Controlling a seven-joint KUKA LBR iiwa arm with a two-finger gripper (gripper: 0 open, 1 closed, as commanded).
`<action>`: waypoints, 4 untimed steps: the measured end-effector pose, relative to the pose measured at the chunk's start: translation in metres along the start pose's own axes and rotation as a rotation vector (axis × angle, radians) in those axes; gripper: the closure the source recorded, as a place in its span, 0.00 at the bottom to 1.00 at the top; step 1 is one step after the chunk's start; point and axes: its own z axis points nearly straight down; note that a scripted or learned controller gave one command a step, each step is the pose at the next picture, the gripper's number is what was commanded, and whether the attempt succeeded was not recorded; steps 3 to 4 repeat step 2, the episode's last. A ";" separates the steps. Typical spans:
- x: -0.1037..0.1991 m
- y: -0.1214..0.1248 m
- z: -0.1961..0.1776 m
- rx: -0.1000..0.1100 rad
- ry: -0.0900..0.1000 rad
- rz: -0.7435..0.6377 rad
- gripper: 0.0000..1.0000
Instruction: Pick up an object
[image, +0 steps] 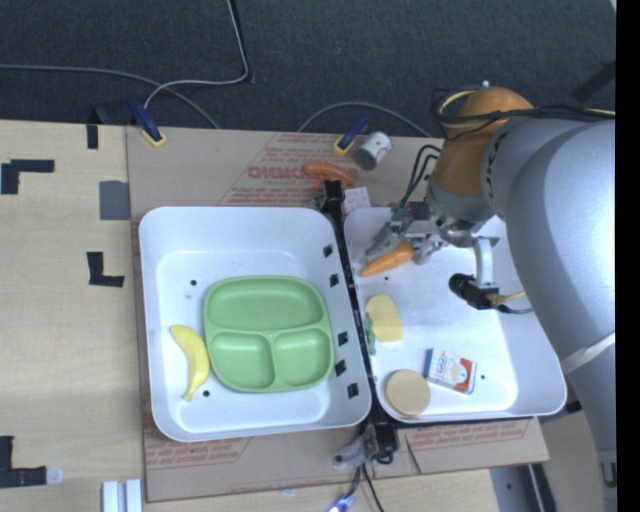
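- My gripper (405, 243) hangs over the far left corner of the right bin, and from up here I cannot tell whether it is spread or closed.
- Left bin (160, 240), the big white one, sits edge to edge with the right bin (500, 370).
- Green divided plate (268, 332) lies flat in the middle of the left bin.
- Yellow banana (192, 360) curves along the plate's left side, just beside it, near the bin's wall.
- And here's the carrot (385, 262): orange, slanted, in the right bin, its thick end tucked right up against my gripper and its tip pointing toward the divider between the bins.
- Pale yellow block (385, 320) lies nearer the camera than the carrot, close to that divider.
- Round tan disc (407, 392) sits at the right bin's near edge.
- Small white, blue and red box (450, 371) lies just right of the disc.
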 end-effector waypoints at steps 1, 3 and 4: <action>0.001 0.000 0.000 0.000 -0.001 0.001 0.00; 0.001 0.000 -0.010 0.000 -0.002 0.000 1.00; 0.001 0.000 -0.010 0.000 -0.002 0.000 1.00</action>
